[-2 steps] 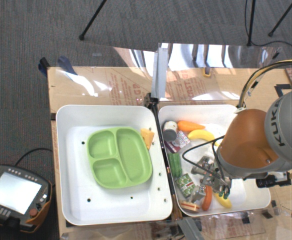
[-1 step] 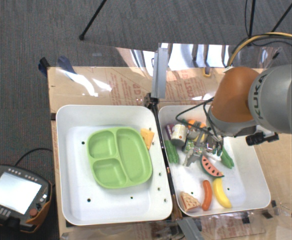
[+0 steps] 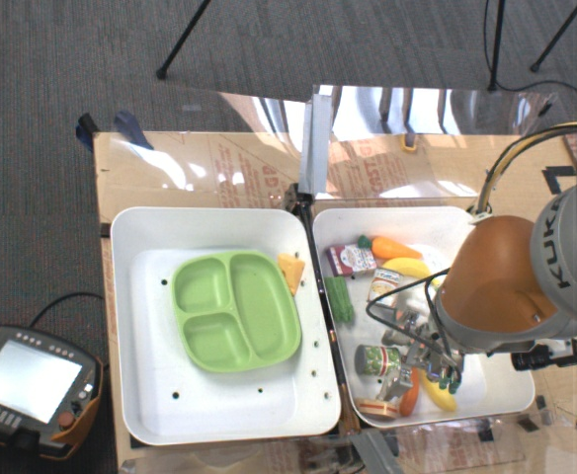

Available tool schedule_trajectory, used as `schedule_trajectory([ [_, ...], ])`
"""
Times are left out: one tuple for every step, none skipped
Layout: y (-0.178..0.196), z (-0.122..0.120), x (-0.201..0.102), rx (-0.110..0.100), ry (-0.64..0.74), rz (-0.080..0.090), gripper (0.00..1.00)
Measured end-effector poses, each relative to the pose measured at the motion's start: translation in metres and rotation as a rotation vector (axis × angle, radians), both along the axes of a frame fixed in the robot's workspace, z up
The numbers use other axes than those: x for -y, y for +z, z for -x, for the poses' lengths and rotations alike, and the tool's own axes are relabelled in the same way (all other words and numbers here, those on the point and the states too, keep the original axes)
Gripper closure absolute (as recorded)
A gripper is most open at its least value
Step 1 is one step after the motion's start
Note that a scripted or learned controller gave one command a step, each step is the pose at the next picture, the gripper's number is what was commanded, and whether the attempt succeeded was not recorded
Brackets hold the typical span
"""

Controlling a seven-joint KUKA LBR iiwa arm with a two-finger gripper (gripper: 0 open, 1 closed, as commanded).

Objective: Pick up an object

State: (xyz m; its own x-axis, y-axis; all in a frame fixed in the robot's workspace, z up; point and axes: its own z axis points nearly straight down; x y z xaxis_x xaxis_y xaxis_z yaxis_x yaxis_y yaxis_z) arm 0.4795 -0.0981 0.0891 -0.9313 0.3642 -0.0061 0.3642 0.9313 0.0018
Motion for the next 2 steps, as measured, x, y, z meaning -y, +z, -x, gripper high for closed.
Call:
schedule_trajectory([
  [-0.002,-0.074,-0.011,-0.007,-0.062,-0.002,0.0],
  [-0.001,-0.153,-0.013,-0.004,0.031,-0.001,0.0],
])
